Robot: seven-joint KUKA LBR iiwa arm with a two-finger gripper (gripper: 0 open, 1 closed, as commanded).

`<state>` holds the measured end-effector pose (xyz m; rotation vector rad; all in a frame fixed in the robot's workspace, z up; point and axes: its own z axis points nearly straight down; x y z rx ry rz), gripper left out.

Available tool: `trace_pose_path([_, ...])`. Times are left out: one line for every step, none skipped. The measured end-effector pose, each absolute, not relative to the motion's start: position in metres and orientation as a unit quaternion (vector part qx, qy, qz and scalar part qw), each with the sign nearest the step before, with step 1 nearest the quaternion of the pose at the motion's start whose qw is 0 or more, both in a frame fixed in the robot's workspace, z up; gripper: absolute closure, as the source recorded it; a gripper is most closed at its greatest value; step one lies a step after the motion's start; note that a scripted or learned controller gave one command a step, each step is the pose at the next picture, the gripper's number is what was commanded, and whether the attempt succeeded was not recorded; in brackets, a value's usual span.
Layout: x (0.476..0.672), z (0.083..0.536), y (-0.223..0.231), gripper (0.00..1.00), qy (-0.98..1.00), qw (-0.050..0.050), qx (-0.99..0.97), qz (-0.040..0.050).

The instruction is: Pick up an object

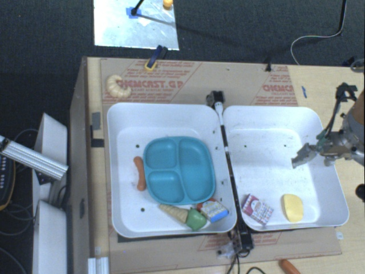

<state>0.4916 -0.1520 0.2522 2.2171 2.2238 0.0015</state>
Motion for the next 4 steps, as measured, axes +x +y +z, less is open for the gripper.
trace_pose_path([0.545, 0.15, -0.082, 0.0, 0.708, -0.001, 0.706, -0.0003])
trace_pose_path([0.545, 0.151, -0.083, 0.0, 0.708, 0.0, 0.707, -0.0001])
trace_pose_path([0.624, 0.189, -0.143, 0.0, 0.707, 0.003, 0.707, 0.0009])
trace_pose_path([0.616, 0.084, -0.137, 0.0, 0.707, 0.001, 0.707, 0.0005])
